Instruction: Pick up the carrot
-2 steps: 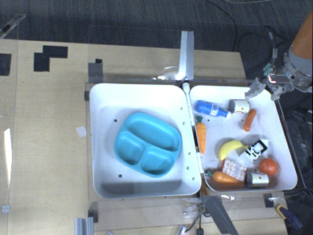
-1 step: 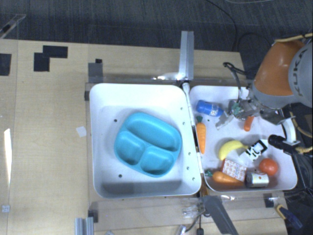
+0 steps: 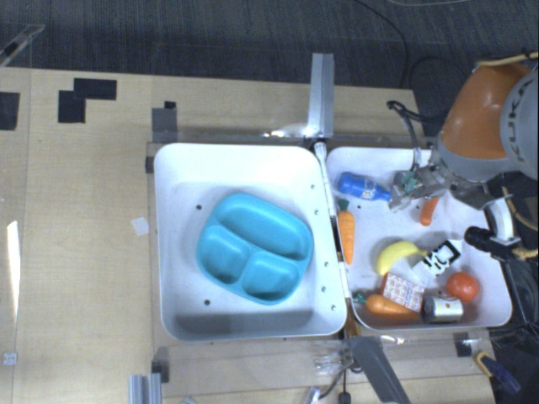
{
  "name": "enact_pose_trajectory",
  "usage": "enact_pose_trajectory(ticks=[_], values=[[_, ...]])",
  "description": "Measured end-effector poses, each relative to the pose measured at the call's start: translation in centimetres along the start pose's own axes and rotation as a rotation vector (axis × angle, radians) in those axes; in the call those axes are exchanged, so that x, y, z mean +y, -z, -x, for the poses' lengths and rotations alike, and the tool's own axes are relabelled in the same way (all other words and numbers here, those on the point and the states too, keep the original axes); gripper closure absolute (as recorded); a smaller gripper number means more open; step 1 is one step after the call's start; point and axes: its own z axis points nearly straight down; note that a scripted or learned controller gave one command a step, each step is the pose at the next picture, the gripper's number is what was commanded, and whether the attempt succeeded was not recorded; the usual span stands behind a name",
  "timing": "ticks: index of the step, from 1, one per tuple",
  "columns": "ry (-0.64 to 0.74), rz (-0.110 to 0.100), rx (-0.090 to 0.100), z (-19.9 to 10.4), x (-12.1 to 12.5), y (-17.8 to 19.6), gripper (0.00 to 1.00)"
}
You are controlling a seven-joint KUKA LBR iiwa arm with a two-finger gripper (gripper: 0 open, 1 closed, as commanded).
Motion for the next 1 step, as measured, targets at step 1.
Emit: enact_pose_trajectory(ticks=[1], values=[[-0.005, -0.006, 0.003, -2.91, -7.44, 4.05, 1.0]])
